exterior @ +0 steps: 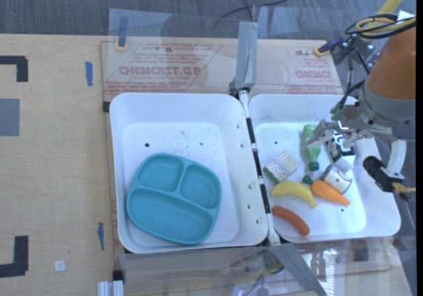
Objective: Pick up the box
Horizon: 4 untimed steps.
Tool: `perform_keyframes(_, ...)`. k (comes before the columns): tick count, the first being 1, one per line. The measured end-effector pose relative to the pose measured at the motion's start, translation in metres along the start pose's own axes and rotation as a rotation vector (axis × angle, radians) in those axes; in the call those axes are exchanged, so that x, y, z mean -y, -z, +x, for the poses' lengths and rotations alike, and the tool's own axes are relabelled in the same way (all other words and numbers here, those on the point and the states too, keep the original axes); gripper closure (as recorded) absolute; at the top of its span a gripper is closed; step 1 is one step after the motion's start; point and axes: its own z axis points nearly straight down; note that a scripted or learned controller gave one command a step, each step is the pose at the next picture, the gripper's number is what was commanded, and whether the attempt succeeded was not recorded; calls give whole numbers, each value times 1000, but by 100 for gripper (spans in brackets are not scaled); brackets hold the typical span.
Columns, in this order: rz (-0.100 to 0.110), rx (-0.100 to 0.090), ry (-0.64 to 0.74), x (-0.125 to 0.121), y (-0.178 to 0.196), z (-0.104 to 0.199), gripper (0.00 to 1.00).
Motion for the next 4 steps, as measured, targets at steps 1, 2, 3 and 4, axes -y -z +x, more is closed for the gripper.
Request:
perform_keyframes(1,-12,4,220,-13,-81,19,0)
perform_keyframes(2,-40,11,84,8,-89,36,0)
perform_keyframes(3,-16,1,-55,-2,-94,40,0)
perform_keyframes(4,-33,0,89,7,-90,16,0)
